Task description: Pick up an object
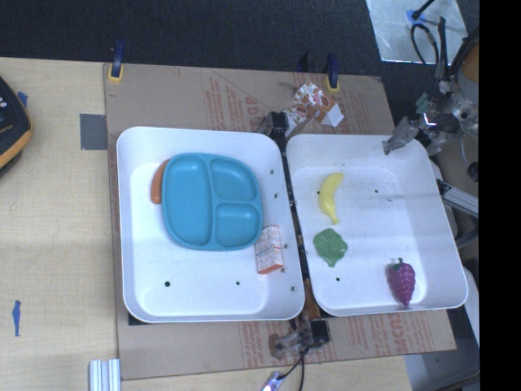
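Note:
The right bin (423, 243) holds a yellow banana (330, 195) near its upper left. A green leafy toy (330, 246) lies just below the banana, and a purple bunch of grapes (401, 281) sits near the front right corner. My gripper (398, 142) hangs over the back right rim of this bin, well away from all three items, with nothing seen in it. The arm's wrist (444, 114) reaches in from the right edge.
The left bin (138, 283) carries a blue divided plate (212, 200), with an orange item (155, 184) half tucked under its left side. A small printed carton (269, 249) lies at its right wall. Crumpled wrappers (313, 104) lie behind the bins.

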Robot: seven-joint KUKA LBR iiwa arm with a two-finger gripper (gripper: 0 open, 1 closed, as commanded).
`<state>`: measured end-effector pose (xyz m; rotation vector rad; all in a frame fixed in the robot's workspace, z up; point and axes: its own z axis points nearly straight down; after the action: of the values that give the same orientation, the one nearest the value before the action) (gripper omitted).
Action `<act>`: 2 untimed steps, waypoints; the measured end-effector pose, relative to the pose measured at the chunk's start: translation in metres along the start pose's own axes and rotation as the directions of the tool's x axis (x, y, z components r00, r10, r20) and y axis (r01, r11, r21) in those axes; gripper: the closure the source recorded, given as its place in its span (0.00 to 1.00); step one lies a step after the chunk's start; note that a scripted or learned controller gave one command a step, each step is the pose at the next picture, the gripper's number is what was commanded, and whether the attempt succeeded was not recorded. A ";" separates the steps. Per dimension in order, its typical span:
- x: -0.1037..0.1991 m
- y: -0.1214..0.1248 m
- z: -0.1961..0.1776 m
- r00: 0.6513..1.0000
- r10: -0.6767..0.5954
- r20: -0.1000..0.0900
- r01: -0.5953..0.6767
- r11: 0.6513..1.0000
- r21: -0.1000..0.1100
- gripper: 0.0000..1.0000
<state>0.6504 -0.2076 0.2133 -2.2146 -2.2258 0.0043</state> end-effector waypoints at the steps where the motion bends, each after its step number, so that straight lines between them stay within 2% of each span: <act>1: 0.078 -0.036 0.021 1.000 -0.002 -0.001 0.002 1.000 0.002 0.00; 2: 0.035 -0.065 0.043 1.000 0.000 0.001 0.000 1.000 0.001 0.00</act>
<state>0.5852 -0.1727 0.1706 -2.2148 -2.2258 0.0069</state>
